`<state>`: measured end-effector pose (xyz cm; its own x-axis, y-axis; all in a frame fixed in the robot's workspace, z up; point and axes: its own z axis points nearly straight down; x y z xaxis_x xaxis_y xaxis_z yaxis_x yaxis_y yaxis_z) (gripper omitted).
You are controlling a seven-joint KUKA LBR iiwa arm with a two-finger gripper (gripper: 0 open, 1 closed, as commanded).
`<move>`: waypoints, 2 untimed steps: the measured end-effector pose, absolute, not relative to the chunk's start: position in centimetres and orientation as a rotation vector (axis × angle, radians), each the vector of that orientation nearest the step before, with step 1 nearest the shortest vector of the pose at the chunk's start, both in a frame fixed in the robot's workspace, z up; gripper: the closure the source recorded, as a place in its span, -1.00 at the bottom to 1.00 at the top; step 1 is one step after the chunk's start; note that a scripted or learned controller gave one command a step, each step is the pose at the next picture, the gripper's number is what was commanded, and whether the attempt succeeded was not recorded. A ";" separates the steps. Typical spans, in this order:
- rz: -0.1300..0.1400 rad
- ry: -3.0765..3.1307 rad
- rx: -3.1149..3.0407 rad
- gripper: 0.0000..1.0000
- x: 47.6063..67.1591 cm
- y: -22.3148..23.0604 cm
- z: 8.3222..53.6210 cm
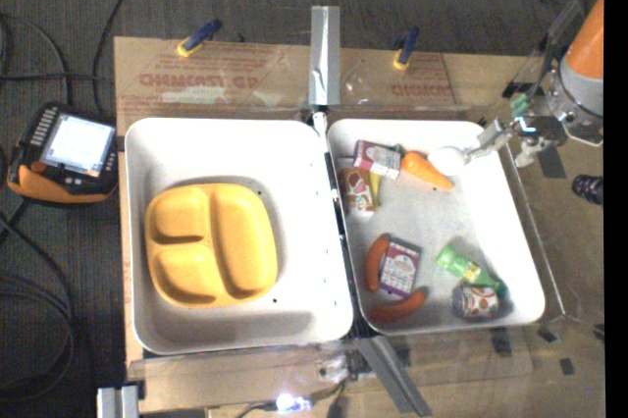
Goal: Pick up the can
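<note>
At the far left, off the bench, lies an orange and black handheld controller with a lit screen (67, 151). Next comes the left shallow white bin (137, 239), which holds a yellow plastic plate with three compartments (210, 242). In the right shallow white bin (525, 239), a small brown and white packet (358, 190) sits against the left wall, with an orange toy carrot (427, 169) behind it and a red sausage-shaped toy (397, 306) near the front. The short metal can with a red and white label (478, 300) lies in the front right corner, apparently on its side, just beside a green plastic piece (458, 262). It looks rigid, light and smooth-walled, so it may roll or slip. A grasp across the curved body near its middle seems safest, though the bin walls crowd it. The silver two-finger gripper (488, 139) hovers at the bin's back right corner, well apart from the can, and whether it is spread or closed cannot be told from here.
</note>
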<state>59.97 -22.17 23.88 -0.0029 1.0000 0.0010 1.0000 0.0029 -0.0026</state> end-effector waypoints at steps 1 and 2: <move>0.005 -2.430 -1.992 -1.00 64.1 -22.2 17.0; -0.009 -2.430 -2.022 -1.00 67.2 -13.9 10.7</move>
